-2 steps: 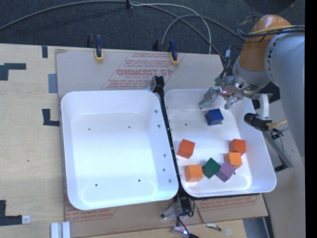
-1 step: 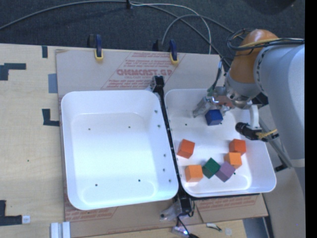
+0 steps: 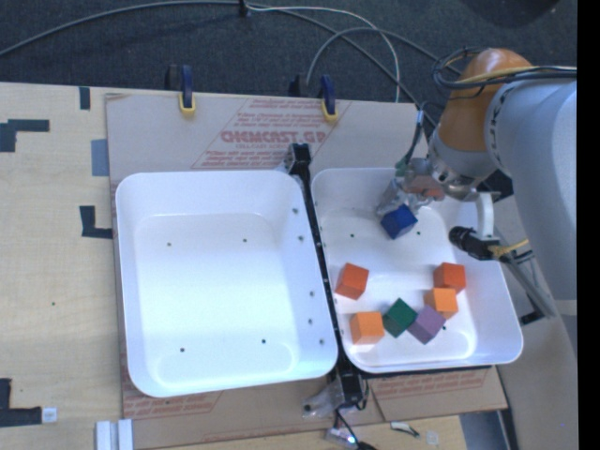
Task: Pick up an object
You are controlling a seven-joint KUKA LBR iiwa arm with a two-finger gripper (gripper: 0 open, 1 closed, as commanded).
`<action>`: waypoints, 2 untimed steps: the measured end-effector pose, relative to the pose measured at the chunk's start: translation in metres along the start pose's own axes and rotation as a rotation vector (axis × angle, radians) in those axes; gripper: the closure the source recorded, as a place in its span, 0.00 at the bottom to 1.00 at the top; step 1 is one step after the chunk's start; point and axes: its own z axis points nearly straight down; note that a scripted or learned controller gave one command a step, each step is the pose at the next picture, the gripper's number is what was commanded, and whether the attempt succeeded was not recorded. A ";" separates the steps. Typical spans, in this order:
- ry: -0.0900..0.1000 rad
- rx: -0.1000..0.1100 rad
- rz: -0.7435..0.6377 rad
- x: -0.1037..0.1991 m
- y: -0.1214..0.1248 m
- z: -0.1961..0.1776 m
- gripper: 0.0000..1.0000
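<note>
Wooden bench (image 3: 56,279) w/ cardboard sheet (image 3: 262,134) clamped at far edge, dark floor beyond. Two white bins: left bin (image 3: 211,187), right bin (image 3: 487,350) w/ small cubes. Blue cube (image 3: 399,221) at far side of right bin, tilted, just under gripper (image 3: 411,195). Prob light, rigid, smooth-faced; best taken across two opposite flat faces. Looks lifted & pinched betw fingers, so clenched on blue cube; width of opening hard to judge. Orange cubes (image 3: 352,280), green cube (image 3: 400,317), purple cube (image 3: 427,324) near side, well apart.
</note>
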 end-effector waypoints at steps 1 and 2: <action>-0.001 -0.004 0.001 -0.010 0.001 -0.051 1.00; -0.001 -0.003 0.001 -0.009 0.008 -0.095 1.00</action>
